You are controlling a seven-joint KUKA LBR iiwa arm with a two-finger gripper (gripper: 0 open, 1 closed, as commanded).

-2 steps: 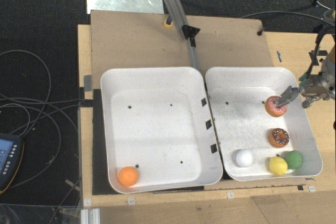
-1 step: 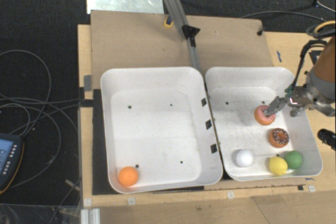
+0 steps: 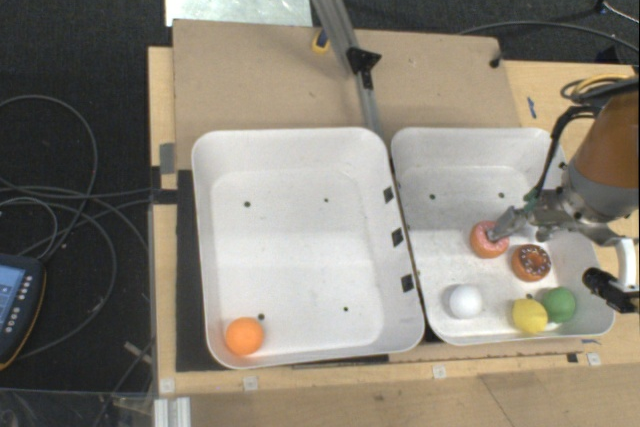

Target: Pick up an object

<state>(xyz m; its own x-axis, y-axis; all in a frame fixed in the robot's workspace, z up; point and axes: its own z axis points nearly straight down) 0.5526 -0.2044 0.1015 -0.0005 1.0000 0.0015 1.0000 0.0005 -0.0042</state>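
Nearest, along the lower edge of the frame, an orange ball (image 3: 244, 336) is sitting alone in the left bin (image 3: 290, 147). In the right bin (image 3: 450, 147), a white ball (image 3: 464, 301), a yellow ball (image 3: 530, 315) and a green ball (image 3: 560, 303) are lying close together. Farther up, the gripper (image 3: 500, 230) is reaching over a pink donut (image 3: 488, 241), beside a brown donut (image 3: 532, 262). Whether the claw is spread or pinching, I cannot tell. Seemingly the approach step is running; next it needs a firm close, then a lift.
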